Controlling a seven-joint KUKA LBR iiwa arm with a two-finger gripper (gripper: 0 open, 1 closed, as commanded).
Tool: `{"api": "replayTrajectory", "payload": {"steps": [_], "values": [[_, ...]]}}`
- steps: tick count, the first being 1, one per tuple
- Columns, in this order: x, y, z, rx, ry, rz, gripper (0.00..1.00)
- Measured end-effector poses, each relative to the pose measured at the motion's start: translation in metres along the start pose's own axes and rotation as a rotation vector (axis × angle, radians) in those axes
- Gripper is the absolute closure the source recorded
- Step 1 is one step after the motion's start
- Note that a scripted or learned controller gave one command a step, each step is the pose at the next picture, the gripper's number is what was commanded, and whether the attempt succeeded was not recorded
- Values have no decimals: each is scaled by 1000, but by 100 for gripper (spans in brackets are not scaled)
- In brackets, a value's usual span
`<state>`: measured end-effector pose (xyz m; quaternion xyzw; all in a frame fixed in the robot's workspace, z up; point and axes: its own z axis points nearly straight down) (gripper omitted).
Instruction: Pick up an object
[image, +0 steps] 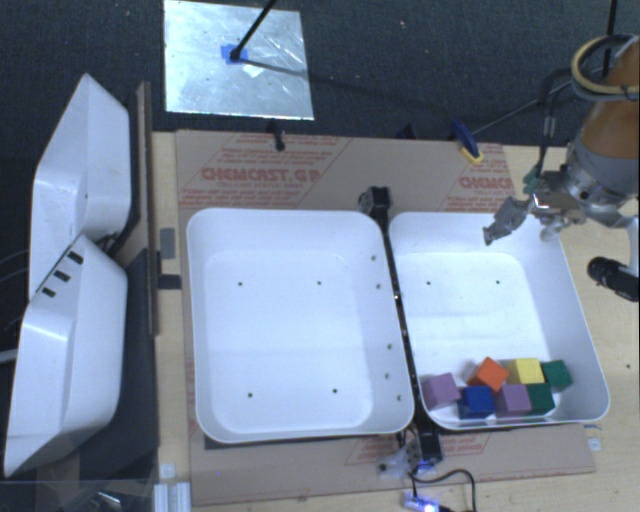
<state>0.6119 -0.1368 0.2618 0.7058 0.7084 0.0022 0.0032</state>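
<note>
Two-finger gripper (522, 227), fingers spread and holding nothing, hovers over the right shallow white bin's (570, 300) far edge, well apart from small coloured cubes (497, 387) clustered in its near corner.

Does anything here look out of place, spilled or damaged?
Nothing looks spilled or damaged. The blocks are all bunched in the near corner of the right bin, some touching. The claw hangs above that bin's far edge.
</note>
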Motion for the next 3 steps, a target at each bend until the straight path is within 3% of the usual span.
{"api": "replayTrajectory", "payload": {"steps": [1,2,3], "values": [[13,52,-239,-3,0,2,0],[-40,63,-276,5,-1,7,0],[-63,41,-194,12,2,5,0]]}}
